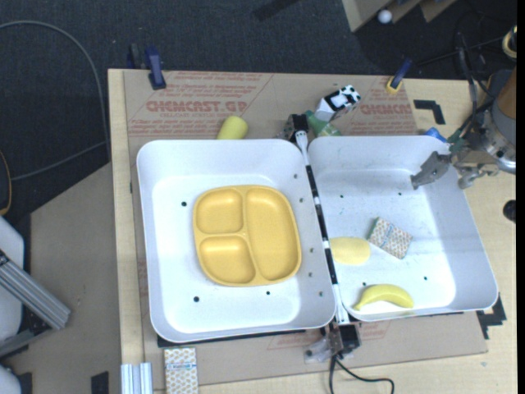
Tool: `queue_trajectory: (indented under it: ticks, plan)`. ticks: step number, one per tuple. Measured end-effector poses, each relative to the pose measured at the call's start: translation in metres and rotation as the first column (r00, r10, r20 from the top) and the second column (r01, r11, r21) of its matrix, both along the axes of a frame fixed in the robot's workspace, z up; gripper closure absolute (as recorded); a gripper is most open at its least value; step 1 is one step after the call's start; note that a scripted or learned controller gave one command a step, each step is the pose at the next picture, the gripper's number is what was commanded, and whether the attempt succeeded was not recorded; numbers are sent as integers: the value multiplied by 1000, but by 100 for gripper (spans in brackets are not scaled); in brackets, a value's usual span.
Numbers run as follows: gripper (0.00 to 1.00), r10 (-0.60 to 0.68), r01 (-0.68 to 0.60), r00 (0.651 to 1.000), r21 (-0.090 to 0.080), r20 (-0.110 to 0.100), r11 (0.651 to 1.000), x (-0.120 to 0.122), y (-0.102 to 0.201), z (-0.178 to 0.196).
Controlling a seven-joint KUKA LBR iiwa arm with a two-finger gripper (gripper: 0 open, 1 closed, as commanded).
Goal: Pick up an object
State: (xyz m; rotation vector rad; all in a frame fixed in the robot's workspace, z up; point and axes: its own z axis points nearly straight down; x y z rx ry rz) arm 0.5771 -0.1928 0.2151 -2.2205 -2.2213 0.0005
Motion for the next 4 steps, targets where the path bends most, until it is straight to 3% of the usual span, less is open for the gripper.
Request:
queue_trajectory:
  ticks: [1, 2, 3, 4]
  plan:
    - [0, 1, -1, 1000, 1, -1, 1000, -37, 58, -73]
    - [0, -2, 2, 1000, -5, 9, 1000, -40, 77, -127]
    - [0, -2, 2, 1000, -7, 10, 1000, -31, 82, -127]
    - [0, -1, 1, 1000, -3, 2, 1000, 13, -10, -130]
